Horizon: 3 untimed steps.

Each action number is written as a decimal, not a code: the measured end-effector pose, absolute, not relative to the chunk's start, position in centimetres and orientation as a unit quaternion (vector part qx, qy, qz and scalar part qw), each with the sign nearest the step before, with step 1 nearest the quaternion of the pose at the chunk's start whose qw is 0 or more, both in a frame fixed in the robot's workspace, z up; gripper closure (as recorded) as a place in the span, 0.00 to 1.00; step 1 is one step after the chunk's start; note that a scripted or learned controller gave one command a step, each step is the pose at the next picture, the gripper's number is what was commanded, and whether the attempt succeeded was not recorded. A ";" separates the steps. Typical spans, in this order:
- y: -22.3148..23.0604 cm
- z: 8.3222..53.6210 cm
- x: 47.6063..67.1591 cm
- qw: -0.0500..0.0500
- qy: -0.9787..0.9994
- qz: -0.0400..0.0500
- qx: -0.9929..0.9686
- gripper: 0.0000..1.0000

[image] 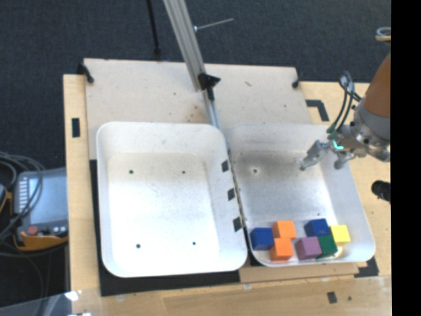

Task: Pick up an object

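Two-finger gripper (322, 155) above right white bin (276, 176), jaws parted, empty; small coloured cubes (299, 241) likely light, rigid; grip yellow cube (340, 234) by flat sides.

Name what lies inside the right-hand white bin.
Inside the right bin, along its near edge: two blue blocks, two orange, one purple, one green, one yellow. Whatever lies beneath them is covered.

Scuffed matt white plastic bins (164, 137)
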<state>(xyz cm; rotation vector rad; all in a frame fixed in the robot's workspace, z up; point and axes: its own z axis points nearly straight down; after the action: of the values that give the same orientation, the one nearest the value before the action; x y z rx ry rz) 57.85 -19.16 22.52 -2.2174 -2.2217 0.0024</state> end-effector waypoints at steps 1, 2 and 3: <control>-19.2 22.7 57.9 -0.001 -0.708 0.000 -0.706 0.00; -19.2 16.5 58.2 0.001 -0.707 0.002 -0.707 0.00; -20.2 11.2 57.4 0.001 -0.707 0.002 -0.708 0.00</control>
<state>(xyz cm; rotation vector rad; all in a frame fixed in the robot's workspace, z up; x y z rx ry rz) 57.43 -20.19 11.19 -2.2218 -2.2189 0.0060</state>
